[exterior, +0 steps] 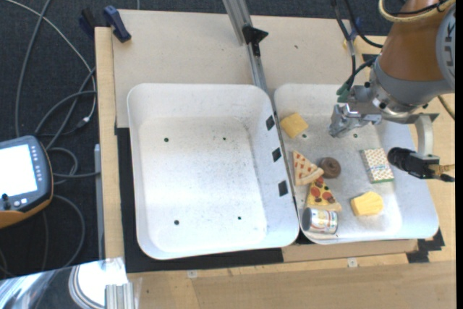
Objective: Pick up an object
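We see white speckled bins [195, 101], yellow cheese blocks [367, 204], red-dotted pizza slices [306, 168], a brown disc [330, 167], and a green-patterned packet [377, 164].

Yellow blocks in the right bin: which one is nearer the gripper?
The upper yellow block, by the bin's left wall, left of the gripper. The other yellow block lies toward the bin's front edge, farther off.

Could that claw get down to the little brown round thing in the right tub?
Probably yes. The brown disc lies flat with bare floor around it, just below the claw; the pizza slice beside it sits close but apart.
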